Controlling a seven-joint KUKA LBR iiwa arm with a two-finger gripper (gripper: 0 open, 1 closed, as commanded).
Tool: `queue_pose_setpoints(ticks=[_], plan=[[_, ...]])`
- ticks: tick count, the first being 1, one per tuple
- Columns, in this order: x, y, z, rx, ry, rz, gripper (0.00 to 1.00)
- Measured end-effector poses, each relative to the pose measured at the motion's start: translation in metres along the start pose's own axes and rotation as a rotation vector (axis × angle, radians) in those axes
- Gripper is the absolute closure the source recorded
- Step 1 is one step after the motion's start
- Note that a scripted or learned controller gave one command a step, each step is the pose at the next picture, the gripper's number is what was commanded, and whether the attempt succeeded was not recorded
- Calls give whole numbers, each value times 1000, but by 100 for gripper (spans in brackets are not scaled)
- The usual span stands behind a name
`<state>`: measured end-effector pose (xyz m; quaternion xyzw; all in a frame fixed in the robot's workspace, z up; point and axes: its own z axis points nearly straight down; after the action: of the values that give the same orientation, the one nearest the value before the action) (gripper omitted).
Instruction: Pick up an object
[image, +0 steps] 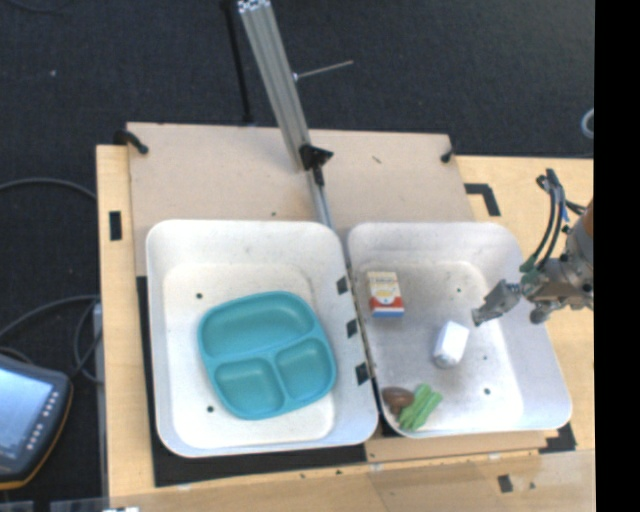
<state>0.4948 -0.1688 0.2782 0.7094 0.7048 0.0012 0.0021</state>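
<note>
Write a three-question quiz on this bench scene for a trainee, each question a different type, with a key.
1. True or false: the teal divided tray lies in the same bin as the small carton.
2. Multiple choice: what lies right beside the green object at the right bin's near edge? A) a brown object B) the white cylinder C) the teal tray
3. Fill in: the pincer is over the ____ bin, close to the white cylinder.

Key
1. False: the tray is in the left bin, the carton in the right.
2. A: the brown object.
3. right
</note>
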Motion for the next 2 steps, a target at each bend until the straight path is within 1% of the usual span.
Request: queue_pose_setpoints(ticks=[1,2], plan=[[101,5,80,8,4,-15,0],[96,8,66,-2,2,-4,100]])
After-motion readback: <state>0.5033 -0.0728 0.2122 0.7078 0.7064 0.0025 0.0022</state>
